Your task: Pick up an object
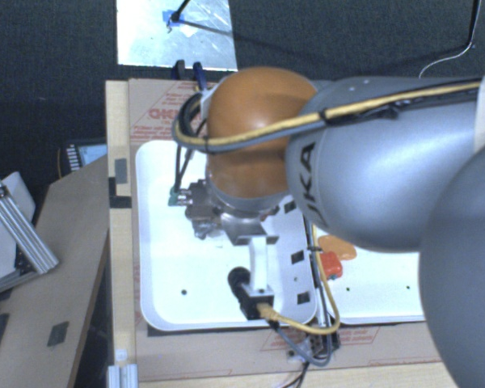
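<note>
While hanging over left bin (158, 241), hides own underside. Gripper (220, 217) noted below orange band (255, 128), low over the white floor. Cannot tell how wide it stands, nor whether it has hold of anything. No object noted on the floor beside it.

Sole candidates noted in right bin (388, 297), at its left end, just past the divide: pale orange piece (339, 249) and smaller red piece (331, 266), touching or just beside each other; cannot tell which. Both partly hidden by arm (388, 176) and by cable (322, 293) crossing in front. Apart from gripper, on the side toward the arm's base.

Judged small and light, probably plastic or foam. Shape not made out, so stiffness left uncertain. Likely smooth, hence some risk of slip from a shallow pinch. No sign of fragility.

Best hold judged across the narrow width of red piece, from above, at its middle, clear of the neighbour to avoid nudging both. For pale piece, if lying flat, advise closing low, near bin floor.

Judged not yet lifted; calls for a shift to right bin first.
</note>
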Available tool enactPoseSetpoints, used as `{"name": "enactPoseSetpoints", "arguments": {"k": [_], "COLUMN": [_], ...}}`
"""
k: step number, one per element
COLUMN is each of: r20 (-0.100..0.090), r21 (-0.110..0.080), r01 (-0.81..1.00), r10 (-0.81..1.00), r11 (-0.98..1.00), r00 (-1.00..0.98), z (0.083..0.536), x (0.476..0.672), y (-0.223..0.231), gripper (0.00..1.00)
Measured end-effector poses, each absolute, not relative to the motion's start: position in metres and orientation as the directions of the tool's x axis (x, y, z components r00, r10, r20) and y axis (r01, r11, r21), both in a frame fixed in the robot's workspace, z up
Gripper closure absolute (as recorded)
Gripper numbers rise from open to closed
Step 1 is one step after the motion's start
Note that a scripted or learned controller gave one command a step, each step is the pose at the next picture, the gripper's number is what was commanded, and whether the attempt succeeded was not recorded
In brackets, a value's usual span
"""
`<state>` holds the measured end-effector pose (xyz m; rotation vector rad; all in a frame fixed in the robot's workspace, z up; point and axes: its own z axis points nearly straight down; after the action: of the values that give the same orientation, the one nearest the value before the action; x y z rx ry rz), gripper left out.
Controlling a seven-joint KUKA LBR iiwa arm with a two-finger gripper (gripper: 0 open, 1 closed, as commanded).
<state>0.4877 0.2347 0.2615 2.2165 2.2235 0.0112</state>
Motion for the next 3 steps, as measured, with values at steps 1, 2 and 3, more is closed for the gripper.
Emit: {"name": "enactPoseSetpoints", "arguments": {"k": [1, 2, 3], "r20": [0.003, 0.002, 0.004], "r21": [0.006, 0.003, 0.011], "r01": [1.0, 1.0, 1.0], "r10": [1.0, 1.0, 1.0], "r11": [0.004, 0.003, 0.002], "r00": [-0.004, -0.003, -0.002], "z": [0.316, 0.323, 0.401], "x": [0.487, 0.488, 0.534], "y": [0.234, 0.234, 0.234], "gripper": [1.0, 1.0, 1.0]}}
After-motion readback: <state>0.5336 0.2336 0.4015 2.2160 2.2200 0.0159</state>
